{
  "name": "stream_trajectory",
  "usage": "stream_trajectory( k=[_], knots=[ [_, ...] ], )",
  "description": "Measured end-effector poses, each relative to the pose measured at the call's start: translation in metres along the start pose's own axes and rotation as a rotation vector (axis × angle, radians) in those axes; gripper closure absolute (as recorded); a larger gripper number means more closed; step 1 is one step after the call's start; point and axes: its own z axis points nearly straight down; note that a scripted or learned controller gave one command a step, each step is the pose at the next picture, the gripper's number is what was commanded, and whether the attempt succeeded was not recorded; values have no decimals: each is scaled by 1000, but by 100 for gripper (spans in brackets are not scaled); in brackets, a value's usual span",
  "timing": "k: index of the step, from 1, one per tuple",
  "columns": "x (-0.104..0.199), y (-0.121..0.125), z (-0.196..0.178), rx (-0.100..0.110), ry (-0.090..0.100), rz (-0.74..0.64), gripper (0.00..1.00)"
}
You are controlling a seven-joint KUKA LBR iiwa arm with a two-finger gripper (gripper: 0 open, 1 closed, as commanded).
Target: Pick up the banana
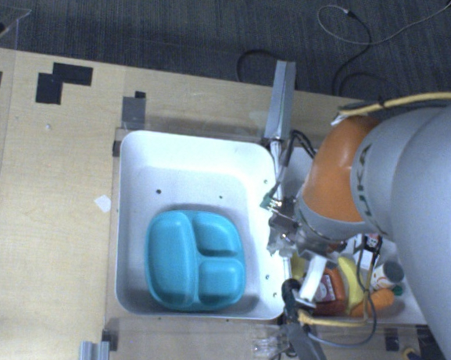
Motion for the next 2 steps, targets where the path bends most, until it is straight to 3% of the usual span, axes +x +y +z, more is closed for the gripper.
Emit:
stream_trajectory(
  k=[1, 2],
  knots=[
    [-8, 21, -12, -1, 0, -279, 100],
    [-8, 21, -12, -1, 0, -280, 0]
  ],
)
